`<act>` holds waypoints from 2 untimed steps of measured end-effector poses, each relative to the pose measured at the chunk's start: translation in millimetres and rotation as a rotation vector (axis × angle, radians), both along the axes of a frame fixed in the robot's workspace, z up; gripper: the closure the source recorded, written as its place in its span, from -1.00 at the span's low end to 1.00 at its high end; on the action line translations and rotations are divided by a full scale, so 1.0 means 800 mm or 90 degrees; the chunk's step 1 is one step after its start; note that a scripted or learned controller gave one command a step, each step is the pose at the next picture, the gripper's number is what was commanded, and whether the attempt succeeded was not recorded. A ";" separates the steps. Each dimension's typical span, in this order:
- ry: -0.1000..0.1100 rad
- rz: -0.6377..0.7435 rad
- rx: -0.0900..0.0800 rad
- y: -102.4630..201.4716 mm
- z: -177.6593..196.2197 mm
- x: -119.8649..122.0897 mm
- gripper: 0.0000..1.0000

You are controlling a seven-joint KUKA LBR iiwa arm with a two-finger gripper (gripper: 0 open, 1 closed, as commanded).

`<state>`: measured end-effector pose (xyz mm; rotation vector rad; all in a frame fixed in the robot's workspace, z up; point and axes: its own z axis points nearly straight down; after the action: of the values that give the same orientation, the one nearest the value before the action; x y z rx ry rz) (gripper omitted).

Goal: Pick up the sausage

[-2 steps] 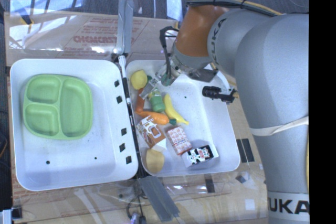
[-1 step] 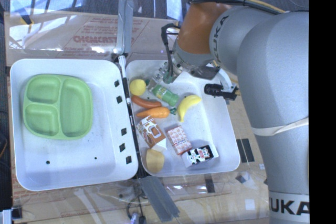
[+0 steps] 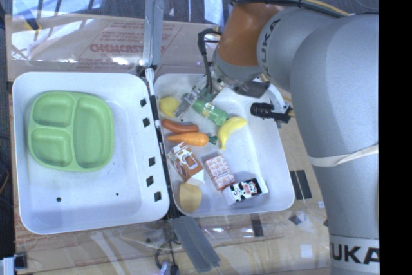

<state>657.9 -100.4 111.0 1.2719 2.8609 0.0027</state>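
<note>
Over the right bin (image 3: pixel 273 158), far-left part, the jaws (image 3: pixel 188 103) sit low among the toy food, tips just beside the yellow lemon (image 3: pixel 168 105) and the green bottle (image 3: pixel 211 112). Nothing visible between them; the gap looks narrow, but I cannot tell for sure how far they stand apart. Sausage (image 3: pixel 179 126) lies just in front of the jaws, toward the near edge, close to the bin's left wall. Its long axis runs left-right across the view, roughly parallel to the carrot (image 3: pixel 190 138), which lies right alongside on the near side. Banana (image 3: pixel 230 131) sits to its right. Judgement: a short shift toward the near edge, then a drop, closing across the short axis; carrot crowding is the risk. Left bin (image 3: pixel 129 196) holds 1 green plate (image 3: pixel 71 131).
</note>
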 end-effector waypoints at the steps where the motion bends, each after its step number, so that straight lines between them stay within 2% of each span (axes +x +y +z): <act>1: 0.007 -0.017 0.002 -0.011 -0.024 -0.071 -1.00; 2: 0.007 -0.015 0.002 -0.011 -0.010 -0.070 1.00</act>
<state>601.9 -109.5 102.7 1.3112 2.8555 -0.0009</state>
